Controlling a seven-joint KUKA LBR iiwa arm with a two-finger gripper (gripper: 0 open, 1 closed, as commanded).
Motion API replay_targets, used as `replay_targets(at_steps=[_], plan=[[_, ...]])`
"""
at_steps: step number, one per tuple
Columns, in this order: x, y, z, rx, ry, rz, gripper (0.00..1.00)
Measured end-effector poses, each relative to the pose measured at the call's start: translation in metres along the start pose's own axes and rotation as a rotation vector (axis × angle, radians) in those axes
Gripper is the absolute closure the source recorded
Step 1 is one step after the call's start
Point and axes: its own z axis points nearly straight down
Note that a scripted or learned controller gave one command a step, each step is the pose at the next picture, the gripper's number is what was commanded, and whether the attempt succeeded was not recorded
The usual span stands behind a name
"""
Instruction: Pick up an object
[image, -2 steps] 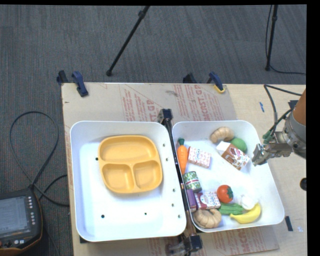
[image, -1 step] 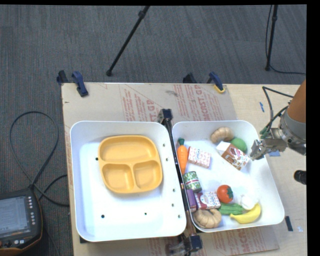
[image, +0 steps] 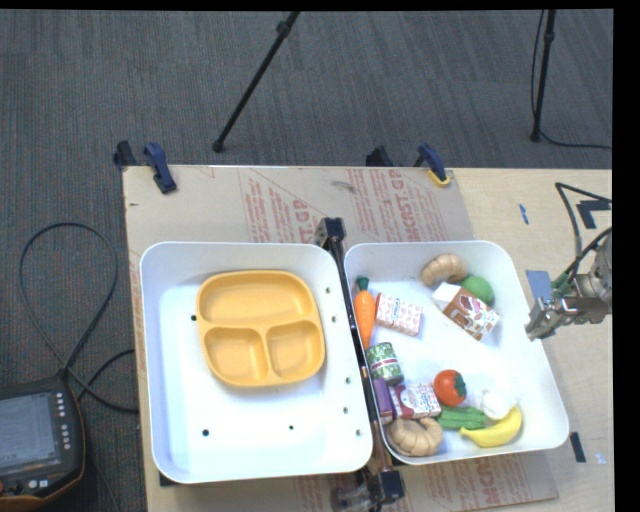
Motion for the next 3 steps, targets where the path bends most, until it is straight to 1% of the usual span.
replay_targets(at_steps=[1, 2, 3], plan=[[0.081, -0.033, 0.036, 0.003, 0.002, -0.002, 1.00], [-0.006, -0.033, 0.122, -0.001, 0.000, 0.000, 1.00], [-0.001, 0.012, 0.044, -0.001, 0.000, -0.002, 1.00]])
